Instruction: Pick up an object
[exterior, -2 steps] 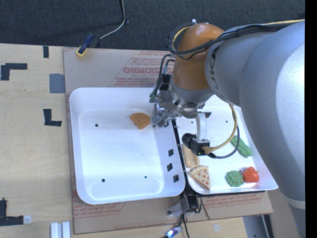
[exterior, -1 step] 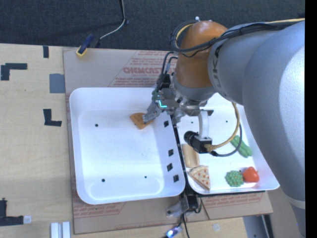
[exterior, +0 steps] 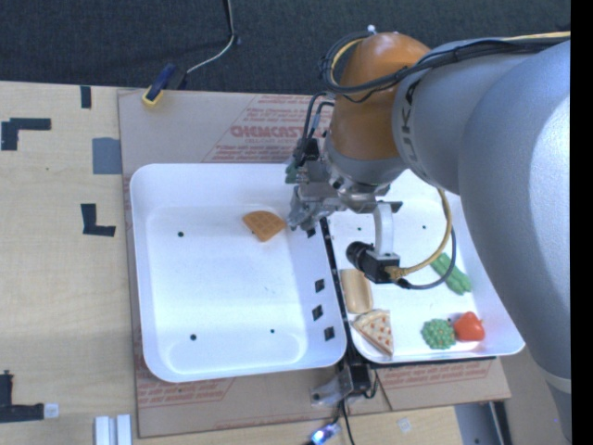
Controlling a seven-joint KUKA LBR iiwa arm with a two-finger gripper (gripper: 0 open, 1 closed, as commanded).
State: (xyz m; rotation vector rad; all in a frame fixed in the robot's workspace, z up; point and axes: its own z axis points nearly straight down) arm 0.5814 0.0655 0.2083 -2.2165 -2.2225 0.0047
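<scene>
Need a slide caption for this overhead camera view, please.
KUKA arm's gripper hovers at the left bin beside a waffle piece; other toy foods lie in the right bin.

Fixed overhead camera, slanted down on two bins (exterior: 148, 248)

The big grey arm (exterior: 500, 156) comes in from the right and bends down steeply, its orange band (exterior: 371, 91) sitting just above the wrist. Cables loop around that joint. The gripper (exterior: 304, 213) hangs low beneath the wrist, pointing downward, its dark metal parts bunched together in shadow.
</scene>
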